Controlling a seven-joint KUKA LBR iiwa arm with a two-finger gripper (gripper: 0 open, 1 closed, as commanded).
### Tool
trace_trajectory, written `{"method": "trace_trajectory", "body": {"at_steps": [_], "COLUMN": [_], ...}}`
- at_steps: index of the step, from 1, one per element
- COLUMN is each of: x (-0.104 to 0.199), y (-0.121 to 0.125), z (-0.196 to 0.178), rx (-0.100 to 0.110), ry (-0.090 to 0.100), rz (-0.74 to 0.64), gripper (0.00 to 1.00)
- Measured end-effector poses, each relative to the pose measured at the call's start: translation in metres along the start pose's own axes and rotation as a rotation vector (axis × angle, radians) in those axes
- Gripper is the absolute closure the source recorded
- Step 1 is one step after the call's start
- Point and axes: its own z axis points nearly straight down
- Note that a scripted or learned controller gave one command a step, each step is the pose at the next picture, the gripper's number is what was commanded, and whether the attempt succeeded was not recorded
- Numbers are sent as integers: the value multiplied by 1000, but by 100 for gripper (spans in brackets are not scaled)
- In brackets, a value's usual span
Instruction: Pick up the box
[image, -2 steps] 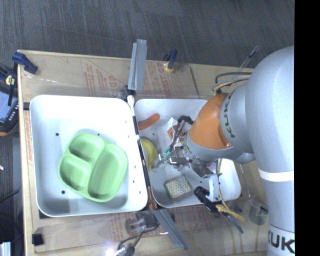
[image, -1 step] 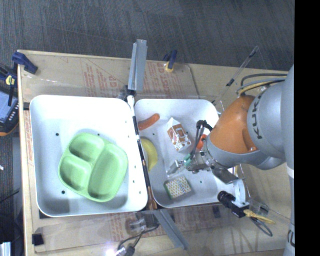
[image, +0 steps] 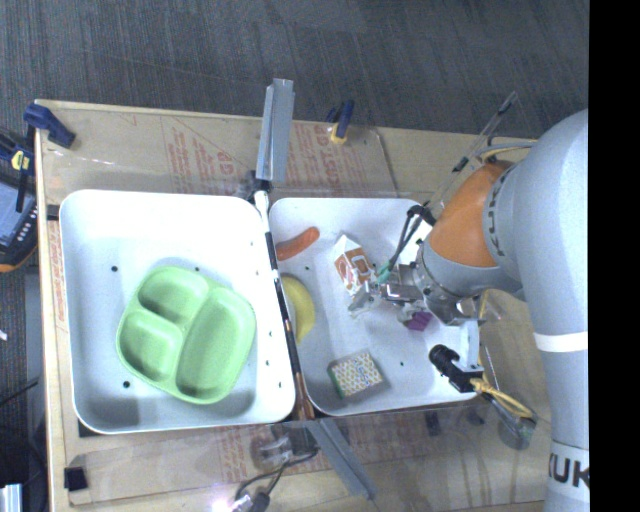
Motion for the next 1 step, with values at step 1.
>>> {"method": "trace_trajectory", "body": {"at_steps": [1], "x": [4], "y": [-12], "z": [-64], "rx": [-1], "ry": [0], "rz": [-100], "gripper": [0]}}
